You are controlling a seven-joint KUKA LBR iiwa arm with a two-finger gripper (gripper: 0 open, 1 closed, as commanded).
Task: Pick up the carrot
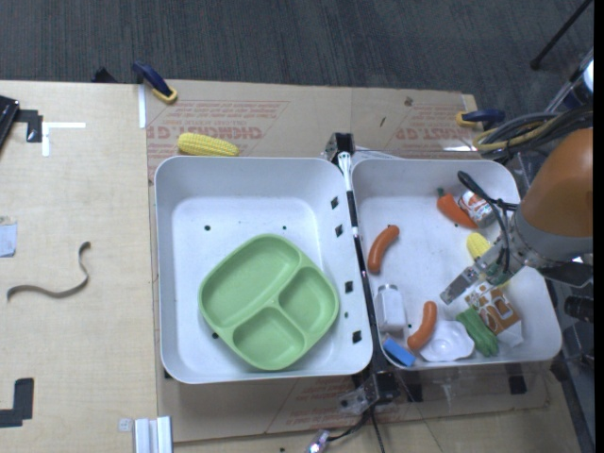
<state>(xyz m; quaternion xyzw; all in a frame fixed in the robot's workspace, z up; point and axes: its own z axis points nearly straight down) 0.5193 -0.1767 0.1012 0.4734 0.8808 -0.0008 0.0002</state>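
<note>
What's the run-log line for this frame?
task: pick up carrot | gripper: low in right bin, nothing seen held | carrot: lying at bin's far right, not picked | green plate: left bin

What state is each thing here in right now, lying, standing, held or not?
Carrot: lying in the right bin, near its far right corner, not held.
Tool: low inside the right bin, apart from the carrot.
Two sausages: lying loose in the right bin.
Green divided plate: flat in the left bin.
Corn cob: lying on the cardboard behind the left bin.

Bench (75, 159) bears two white bins (179, 281); corn cob (208, 144) on cardboard (283, 121).
</note>
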